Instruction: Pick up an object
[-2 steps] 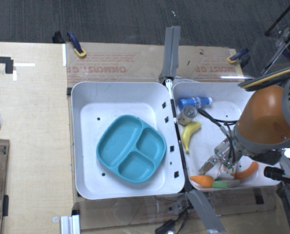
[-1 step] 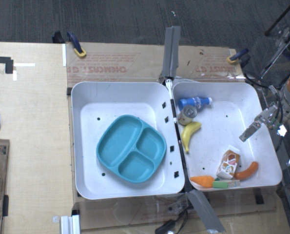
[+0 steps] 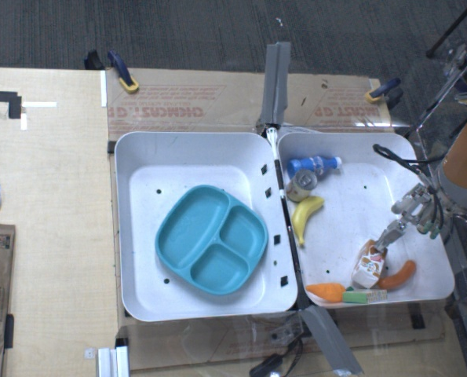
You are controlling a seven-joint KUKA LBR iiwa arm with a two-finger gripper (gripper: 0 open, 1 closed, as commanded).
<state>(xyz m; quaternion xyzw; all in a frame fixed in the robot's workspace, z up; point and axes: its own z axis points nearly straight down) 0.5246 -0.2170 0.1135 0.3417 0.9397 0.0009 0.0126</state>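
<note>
The gripper (image 3: pixel 381 247) is low in the right bin (image 3: pixel 351 203), near the front right corner. Its tips are at the top of a small carton (image 3: pixel 367 266) that is white with red and orange print. If the carton is really between the fingers, or if they are open or closed, I cannot tell; they are too small and blurred.

Just beside the carton, on its right, a sausage (image 3: pixel 399 275) lies at a slant. In front of the carton, by the front wall, there is a carrot (image 3: pixel 326 292) and next to it a small green piece (image 3: pixel 355 296).

More to the left in the same bin lies a banana (image 3: pixel 304 214). Behind it is a round grey can (image 3: pixel 302 182), and a blue bottle (image 3: pixel 312 165) is touching the can.

The left bin (image 3: pixel 139 210) holds a blue plate (image 3: pixel 211 239) with three compartments.
</note>
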